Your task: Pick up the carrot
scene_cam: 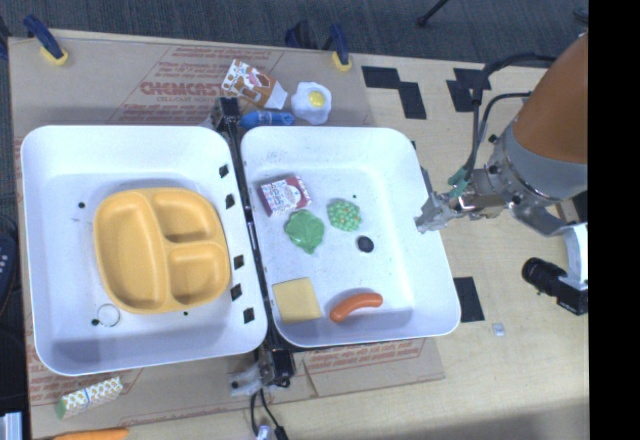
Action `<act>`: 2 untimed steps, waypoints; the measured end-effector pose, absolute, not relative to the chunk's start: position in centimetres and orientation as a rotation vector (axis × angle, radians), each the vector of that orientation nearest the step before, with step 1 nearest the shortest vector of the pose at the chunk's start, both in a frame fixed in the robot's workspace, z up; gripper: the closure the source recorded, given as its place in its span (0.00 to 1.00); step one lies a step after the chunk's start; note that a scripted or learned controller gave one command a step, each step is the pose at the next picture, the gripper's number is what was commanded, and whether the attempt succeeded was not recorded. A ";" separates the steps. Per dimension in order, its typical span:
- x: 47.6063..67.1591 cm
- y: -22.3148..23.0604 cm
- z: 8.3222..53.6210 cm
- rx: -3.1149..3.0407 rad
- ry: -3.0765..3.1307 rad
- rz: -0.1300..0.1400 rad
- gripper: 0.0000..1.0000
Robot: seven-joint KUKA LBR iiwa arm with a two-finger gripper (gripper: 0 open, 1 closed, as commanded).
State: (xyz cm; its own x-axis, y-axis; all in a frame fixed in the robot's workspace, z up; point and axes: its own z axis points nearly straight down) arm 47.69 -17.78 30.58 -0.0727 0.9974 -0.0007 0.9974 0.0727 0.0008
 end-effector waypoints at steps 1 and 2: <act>47.6 -21.1 21.0 1.925 2.488 -0.002 1.00; 47.7 -21.1 31.6 1.543 2.734 -0.002 1.00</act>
